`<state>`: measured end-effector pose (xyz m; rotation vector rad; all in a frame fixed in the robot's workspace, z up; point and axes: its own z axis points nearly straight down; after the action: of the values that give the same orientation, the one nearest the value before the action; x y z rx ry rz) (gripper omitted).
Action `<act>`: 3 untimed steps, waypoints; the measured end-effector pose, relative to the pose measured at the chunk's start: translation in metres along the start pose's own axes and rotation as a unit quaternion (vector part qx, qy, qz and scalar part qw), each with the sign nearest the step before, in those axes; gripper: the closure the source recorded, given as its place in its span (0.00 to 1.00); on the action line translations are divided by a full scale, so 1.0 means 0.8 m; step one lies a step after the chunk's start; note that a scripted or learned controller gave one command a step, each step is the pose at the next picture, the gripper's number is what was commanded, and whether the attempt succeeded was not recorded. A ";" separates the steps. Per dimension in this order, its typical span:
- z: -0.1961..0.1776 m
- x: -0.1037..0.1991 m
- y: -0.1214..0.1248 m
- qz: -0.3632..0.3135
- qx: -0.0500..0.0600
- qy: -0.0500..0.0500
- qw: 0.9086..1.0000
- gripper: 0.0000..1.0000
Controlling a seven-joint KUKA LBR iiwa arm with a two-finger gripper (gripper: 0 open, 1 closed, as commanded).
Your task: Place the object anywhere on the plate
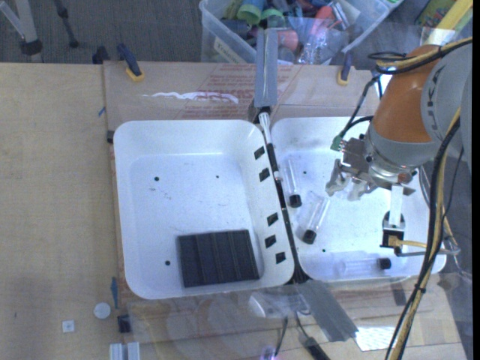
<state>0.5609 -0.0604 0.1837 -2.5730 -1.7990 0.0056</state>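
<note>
A dark ribbed rectangular plate [217, 257] lies flat at the front of the left bin [150, 156]. Three clear tubes with black caps lie in the right bin [352, 235]: one [289, 182] against the divider, one [313, 217] tilted near the middle, and one [360, 263] along the front wall. My gripper [346, 190] hangs over the right bin, to the right of the tilted tube and apart from it. It is open, with nothing between its fingers.
A raised divider with black clips [270, 193] separates the two bins. A clear tub of colourful toys [300, 13] stands behind the bench. Cables [431, 223] hang from the arm along the right bin's right side.
</note>
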 end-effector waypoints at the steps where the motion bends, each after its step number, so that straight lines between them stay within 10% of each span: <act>1: 0.000 0.116 -0.003 0.099 -0.001 0.000 0.995 1.00; 2: -0.001 0.140 0.049 0.308 0.000 0.000 0.951 1.00; 3: -0.001 0.211 0.049 0.162 -0.002 0.001 0.987 1.00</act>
<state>0.6556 0.0847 0.1840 -2.8322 -1.3604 0.0017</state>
